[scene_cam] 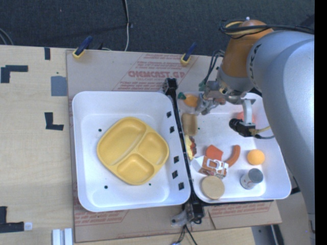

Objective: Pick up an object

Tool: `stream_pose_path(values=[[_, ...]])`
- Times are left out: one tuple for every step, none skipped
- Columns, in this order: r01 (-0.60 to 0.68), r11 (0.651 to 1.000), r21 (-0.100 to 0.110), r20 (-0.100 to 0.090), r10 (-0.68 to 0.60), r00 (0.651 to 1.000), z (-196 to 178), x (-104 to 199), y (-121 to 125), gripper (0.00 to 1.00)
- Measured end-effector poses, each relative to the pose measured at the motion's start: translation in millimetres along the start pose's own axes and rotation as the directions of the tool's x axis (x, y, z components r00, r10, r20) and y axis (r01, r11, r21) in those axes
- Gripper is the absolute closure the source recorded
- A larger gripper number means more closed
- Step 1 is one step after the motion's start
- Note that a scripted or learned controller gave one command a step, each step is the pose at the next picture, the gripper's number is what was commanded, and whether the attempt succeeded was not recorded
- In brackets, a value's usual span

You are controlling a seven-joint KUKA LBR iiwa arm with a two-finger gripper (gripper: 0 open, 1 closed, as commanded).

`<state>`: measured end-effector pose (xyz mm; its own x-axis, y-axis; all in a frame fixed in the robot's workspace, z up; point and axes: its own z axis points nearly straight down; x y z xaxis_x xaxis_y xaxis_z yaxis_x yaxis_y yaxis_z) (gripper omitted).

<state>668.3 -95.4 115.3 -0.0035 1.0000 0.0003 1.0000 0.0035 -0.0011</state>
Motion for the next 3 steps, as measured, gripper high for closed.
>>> stream_pose_path(values=[[-0.003,1.000,0.007,0.000,0.002,1.000,32,-17,-1,0.00],[-0.006,1.000,-0.001,0.003,0.006,1.000,22,-78,-1,0.00],[0.000,1.000,-0.004,0.000,0.000,1.000,-47,-41,1,0.00]])
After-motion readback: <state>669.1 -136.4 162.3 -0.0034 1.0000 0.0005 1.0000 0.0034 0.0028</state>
